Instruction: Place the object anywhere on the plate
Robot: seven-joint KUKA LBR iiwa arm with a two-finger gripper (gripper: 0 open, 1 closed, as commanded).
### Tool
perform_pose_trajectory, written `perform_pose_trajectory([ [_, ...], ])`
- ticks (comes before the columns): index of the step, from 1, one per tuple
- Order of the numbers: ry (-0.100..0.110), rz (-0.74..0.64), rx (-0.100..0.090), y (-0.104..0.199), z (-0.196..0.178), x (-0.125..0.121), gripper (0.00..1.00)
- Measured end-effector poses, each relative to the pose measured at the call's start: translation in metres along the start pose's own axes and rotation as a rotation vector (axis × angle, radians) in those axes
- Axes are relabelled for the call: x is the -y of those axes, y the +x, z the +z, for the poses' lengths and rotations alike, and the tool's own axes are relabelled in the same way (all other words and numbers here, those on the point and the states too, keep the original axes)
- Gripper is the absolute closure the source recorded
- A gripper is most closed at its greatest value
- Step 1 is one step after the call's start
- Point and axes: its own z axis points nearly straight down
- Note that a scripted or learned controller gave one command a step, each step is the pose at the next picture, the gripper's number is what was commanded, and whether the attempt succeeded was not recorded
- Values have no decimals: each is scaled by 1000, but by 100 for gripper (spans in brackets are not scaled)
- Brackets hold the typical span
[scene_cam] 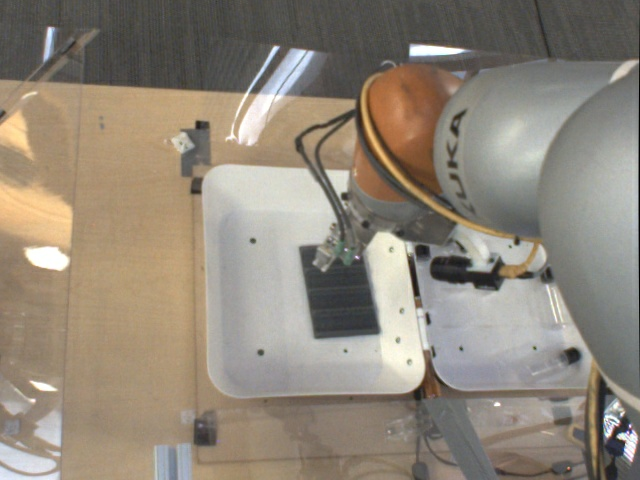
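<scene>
1. The plate (342,303) is the dark ribbed rectangle lying flat in the left bin (240,318), towards that bin's right side.
2. The end effector (338,252) hangs over the plate's far edge, with the arm (520,188) reaching in from the right and covering much of the right bin (500,353).
3. A small pale and green object (330,258) sits at the tip, right at the plate's far edge. You cannot tell from this slant whether it is clamped, resting on the plate, or just beside it; it is too small and partly hidden.
4. End effector state: you cannot tell. The wrist masks it.
5. Progress, as a judgement: late stage. The object is at the plate, but placement is not confirmed, and the arm is not clear of it.
6. What is left: confirm the object rests on the plate, then withdraw.
7. Edges: the plate's right side lies near the wall between the two bins. The object is at the far edge, not the middle, so the margin there is thin.
8. Open room: the left bin's floor is bare to the left, near and far of the plate. The surface (110,268) beyond the bin is also free.
</scene>
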Motion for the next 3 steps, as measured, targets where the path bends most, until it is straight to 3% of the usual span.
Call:
perform_pose_trajectory([
  [1,3,330,-3,72,23,-5,100],
  [2,1,367,-1,46,-26,-88,100],
  [3,3,762,-1,6,88,-114,100],
])
